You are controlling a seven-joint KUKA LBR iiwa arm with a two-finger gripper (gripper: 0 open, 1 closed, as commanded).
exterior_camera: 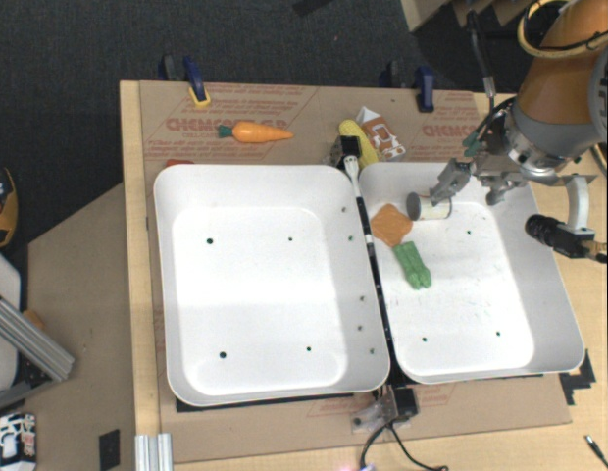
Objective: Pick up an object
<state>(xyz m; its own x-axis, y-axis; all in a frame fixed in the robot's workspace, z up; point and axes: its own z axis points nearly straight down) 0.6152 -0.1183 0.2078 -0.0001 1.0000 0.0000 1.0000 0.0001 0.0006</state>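
Note:
The right bin [539, 346] holds three things near its far left corner. These are a flat orange-brown piece [390, 226], a green stick-like piece [414, 265] just in front of it, and a small grey-and-white cylinder [427, 207]. My gripper [471, 190] hangs over the far part of this bin, open, with nothing between its fingers. Its left fingertip [447, 186] is right beside the cylinder. The left bin [186, 263] has no objects in it.
On the board behind the bins lie a toy carrot [255, 132], a yellow banana-like toy [354, 137] with a black part, and a small brown-and-white packet [384, 137]. Two blue clamps [197, 84] [424, 86] grip the board's far edge. A black fitting [557, 235] juts from the arm.

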